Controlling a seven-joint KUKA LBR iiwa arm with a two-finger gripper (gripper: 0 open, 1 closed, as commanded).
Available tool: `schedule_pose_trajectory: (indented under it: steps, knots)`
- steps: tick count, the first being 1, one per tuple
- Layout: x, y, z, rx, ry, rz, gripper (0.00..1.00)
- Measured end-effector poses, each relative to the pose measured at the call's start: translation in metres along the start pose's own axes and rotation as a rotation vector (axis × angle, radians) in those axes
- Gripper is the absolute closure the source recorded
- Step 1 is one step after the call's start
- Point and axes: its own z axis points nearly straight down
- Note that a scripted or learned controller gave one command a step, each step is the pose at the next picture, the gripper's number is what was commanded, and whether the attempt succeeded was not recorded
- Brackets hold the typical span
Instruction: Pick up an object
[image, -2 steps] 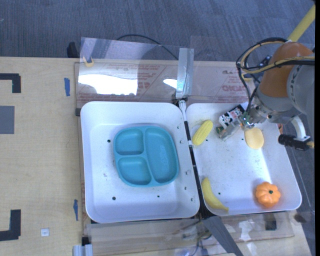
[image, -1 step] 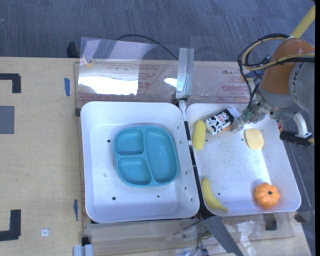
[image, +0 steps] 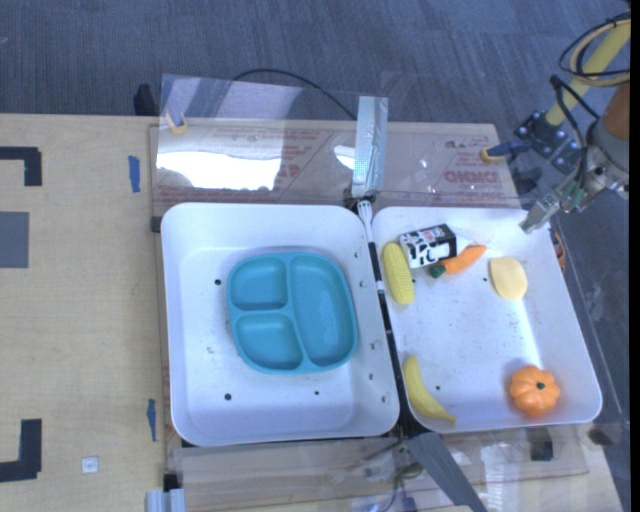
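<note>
Nearest the camera, in the right bin (image: 560, 300): a banana (image: 425, 392) by the front-left corner, a pumpkin (image: 533, 390) by the front-right. Mid-bin, a pale lemon (image: 508, 277) lies apart from the rest. Farther back, a corn cob (image: 398, 273) runs along the left wall; a carrot (image: 462, 261) sits tilted, touching a black-and-white carton (image: 428, 245). Left bin (image: 190, 330) holds a blue tray (image: 292, 310) w/ three compartments, roughly centred. My pincer (image: 537, 218) hangs at the right bin's far-right corner, above the rim, nothing gripped; open or closed, can't tell, too small and blurred.
</note>
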Motion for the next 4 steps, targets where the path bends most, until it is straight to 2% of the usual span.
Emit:
schedule_pose_trajectory:
  steps: [1,2,3,4]
  knots:
    - [0.003,0.000,0.006,0.006,0.009,-0.003,0.00]
    - [0.014,-0.011,0.107,0.002,0.010,-0.123,0.00]
    - [-0.001,0.011,0.065,0.001,0.005,-0.312,0.00]
    - [0.046,-0.055,0.117,-0.001,0.015,-0.292,0.00]
